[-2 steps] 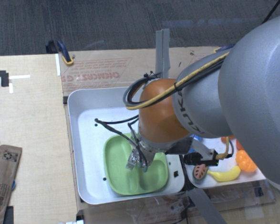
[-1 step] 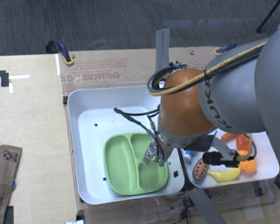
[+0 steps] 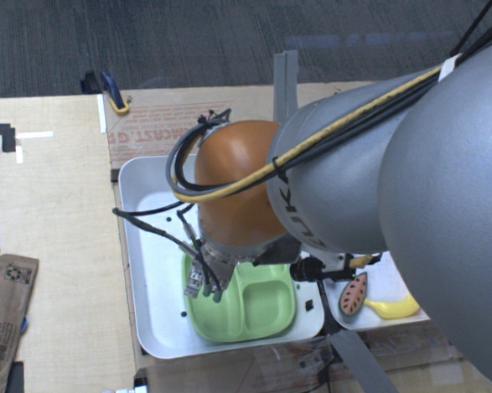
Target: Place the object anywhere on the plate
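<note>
A light green plate (image 3: 254, 308) with a raised divider lies in the left white bin (image 3: 142, 266), near its front right corner. My gripper (image 3: 205, 283) hangs over the plate's left edge, pointing down, under the orange band of the wrist (image 3: 232, 184). The arm's bulk hides the back part of the plate and much of the bin. I can make out nothing held at the gripper's tip.
In the right bin a yellow banana-shaped piece (image 3: 394, 308) and a pink speckled slice (image 3: 352, 296) lie near the front edge. Black cables (image 3: 160, 227) loop from the wrist across the left bin. A brown paper bag (image 3: 6, 313) sits on the bench at far left.
</note>
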Tool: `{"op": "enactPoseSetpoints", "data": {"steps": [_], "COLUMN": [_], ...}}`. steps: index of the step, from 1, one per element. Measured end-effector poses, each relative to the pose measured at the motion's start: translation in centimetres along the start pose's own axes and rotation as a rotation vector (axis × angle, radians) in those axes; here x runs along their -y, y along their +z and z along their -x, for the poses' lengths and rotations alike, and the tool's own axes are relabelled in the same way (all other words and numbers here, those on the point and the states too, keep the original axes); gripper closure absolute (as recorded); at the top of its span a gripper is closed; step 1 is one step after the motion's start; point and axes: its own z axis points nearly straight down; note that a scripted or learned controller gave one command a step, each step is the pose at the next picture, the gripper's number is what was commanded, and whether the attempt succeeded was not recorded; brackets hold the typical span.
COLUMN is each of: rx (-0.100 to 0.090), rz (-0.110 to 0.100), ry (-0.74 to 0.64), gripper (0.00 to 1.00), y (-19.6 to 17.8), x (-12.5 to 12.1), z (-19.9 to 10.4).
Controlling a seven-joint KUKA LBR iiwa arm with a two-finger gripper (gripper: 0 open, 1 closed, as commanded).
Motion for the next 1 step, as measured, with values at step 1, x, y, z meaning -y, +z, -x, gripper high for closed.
{"op": "enactPoseSetpoints", "data": {"steps": [1], "rx": [0.001], "rz": [0.001], "ry": [-0.090], "gripper": [1.00], "y": [-5.73], "x": [7.24], "z": [3.83]}}
